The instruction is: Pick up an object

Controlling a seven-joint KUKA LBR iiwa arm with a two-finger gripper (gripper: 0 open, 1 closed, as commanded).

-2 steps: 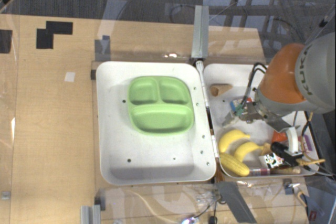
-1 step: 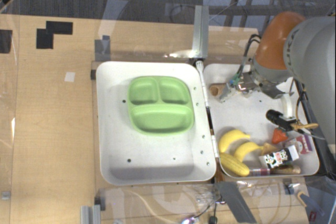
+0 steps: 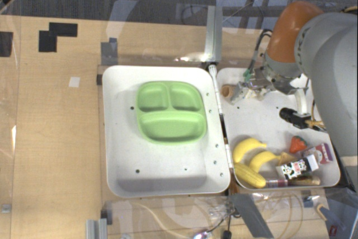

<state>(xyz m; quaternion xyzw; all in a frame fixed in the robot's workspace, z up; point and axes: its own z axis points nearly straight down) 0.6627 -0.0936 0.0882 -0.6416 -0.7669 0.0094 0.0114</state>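
Observation:
My gripper hangs low over the far left part of the right bin. Just to its left, a small brown object lies by the bin's wall, apart from the gripper as far as I can tell. Yellow bananas lie at the bin's near left corner. To their right are a red piece, a black-and-white carton and a dark red packet. Nothing shows between the gripper's tips.
The left bin holds a green divided plate in its far half. A metal divider runs between the bins. The grey arm covers the right bin's far right corner.

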